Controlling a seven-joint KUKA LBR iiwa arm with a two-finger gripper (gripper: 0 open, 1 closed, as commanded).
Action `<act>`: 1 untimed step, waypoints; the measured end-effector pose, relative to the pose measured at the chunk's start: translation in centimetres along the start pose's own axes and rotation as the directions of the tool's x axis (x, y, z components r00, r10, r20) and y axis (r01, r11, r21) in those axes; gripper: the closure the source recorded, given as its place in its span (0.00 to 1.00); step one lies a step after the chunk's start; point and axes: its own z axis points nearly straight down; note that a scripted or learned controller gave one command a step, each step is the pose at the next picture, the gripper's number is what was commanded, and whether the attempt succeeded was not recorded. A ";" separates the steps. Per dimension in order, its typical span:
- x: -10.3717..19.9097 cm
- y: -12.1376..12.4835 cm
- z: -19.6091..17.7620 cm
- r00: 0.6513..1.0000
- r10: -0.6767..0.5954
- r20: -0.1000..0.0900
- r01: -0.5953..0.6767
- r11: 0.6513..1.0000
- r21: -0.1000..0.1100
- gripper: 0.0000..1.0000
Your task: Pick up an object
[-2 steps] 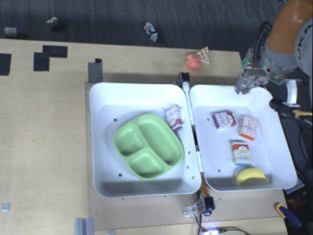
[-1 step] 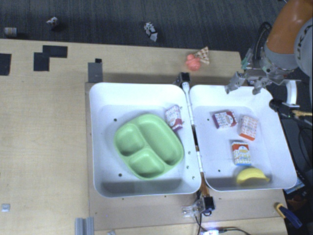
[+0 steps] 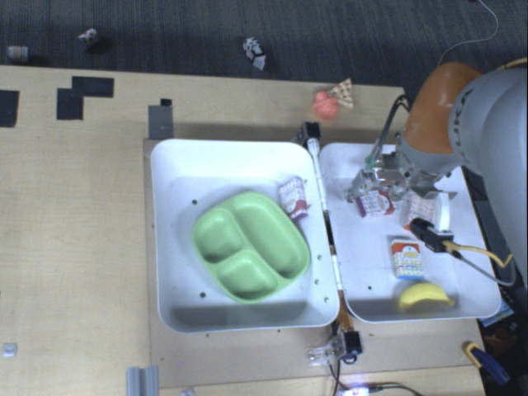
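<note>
My gripper [image 3: 376, 185] is down in the back part of the right bin [image 3: 355, 291], directly over a small red and white packet [image 3: 376, 205] and touching or nearly touching it. An orange and white carton [image 3: 407, 259] lies in front of it, and a yellow banana [image 3: 426, 297] rests near the front rim. A white piece [image 3: 442, 210] lies to the right of the gripper. In the left bin [image 3: 169, 221] there is a green divided plate [image 3: 250, 244] and a red and white wrapper [image 3: 294, 197].
On the bench behind the bins sit a red ball [image 3: 326, 105] and a tan toy [image 3: 343, 93]. A black and white pen-like thing [image 3: 312, 138] lies at the back of the divide between the bins. The arm covers the right bin's back right corner.
</note>
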 end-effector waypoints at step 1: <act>0.0 0.3 -1.3 1.000 -0.001 0.002 0.001 1.000 -0.009 1.00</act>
